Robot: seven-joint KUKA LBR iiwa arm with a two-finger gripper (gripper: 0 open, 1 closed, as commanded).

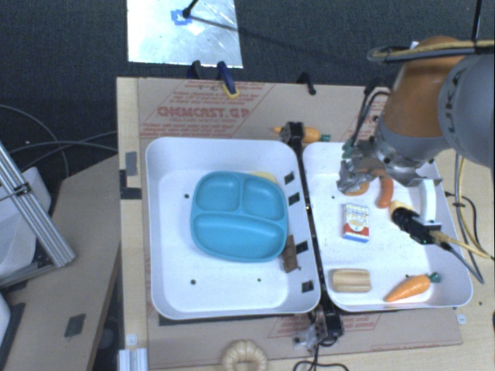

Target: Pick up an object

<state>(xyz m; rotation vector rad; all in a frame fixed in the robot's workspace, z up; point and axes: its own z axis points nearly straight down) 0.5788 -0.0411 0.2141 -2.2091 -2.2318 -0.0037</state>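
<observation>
Where tool [354,178] hovers, box [356,222] just below

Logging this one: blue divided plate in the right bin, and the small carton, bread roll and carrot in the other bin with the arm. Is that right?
Not quite. The camera view shows the blue divided plate in the left bin, not the right. The rest holds: the small carton, bread roll and carrot lie in the right bin, where the gripper hangs.

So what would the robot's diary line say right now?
arm: over right bin | gripper: low, near small box | holding: can't tell | left bin: blue tray
</observation>
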